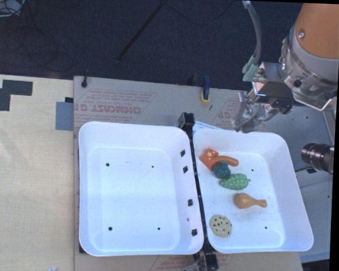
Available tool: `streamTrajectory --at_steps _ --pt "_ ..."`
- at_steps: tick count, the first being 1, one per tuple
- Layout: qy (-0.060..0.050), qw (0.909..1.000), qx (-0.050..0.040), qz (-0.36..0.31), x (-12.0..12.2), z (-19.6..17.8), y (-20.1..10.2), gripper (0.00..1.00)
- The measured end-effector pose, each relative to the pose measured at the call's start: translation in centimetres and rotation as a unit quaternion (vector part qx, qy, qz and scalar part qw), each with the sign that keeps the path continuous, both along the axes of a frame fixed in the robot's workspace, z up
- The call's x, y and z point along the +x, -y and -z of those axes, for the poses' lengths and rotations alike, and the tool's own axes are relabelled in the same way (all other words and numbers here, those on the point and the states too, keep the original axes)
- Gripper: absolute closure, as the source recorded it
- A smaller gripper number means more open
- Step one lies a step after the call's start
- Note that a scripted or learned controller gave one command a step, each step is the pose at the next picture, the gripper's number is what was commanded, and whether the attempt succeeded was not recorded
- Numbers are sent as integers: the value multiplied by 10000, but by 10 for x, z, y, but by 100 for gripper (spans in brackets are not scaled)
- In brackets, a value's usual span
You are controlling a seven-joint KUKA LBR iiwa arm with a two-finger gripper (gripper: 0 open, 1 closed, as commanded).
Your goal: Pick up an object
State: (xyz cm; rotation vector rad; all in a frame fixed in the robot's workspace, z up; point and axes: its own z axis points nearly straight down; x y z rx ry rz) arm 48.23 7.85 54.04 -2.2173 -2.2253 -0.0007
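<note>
White right bin [289,223] holds 5 toys: orange piece [209,158], green items, drumstick [249,201], cookie [220,225]. I see hand [246,126] hovering above far rim, nothing pinched; spread or not, can't tell. Pick not begun.

printing on the cardboard under my bins

i am seeing only one place carrying print: the brown cardboard sheet [131,104] lying under my two white bins is showing reddish lettering along its far strip, upside down and mirrored from this camera, so i am making out letter shapes but not reading a sure word from them. more of the same reddish print is peeking out at the near edge of the cardboard below the bins, too cut off and small for me to read. nothing else on my bench is showing a label, brand, number or sign that i am able to read.
</note>
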Motion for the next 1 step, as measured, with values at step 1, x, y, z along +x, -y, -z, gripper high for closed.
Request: streamTrajectory --at_steps 1 --pt "-18 10000 -3 -10 -7 3 -71 100"
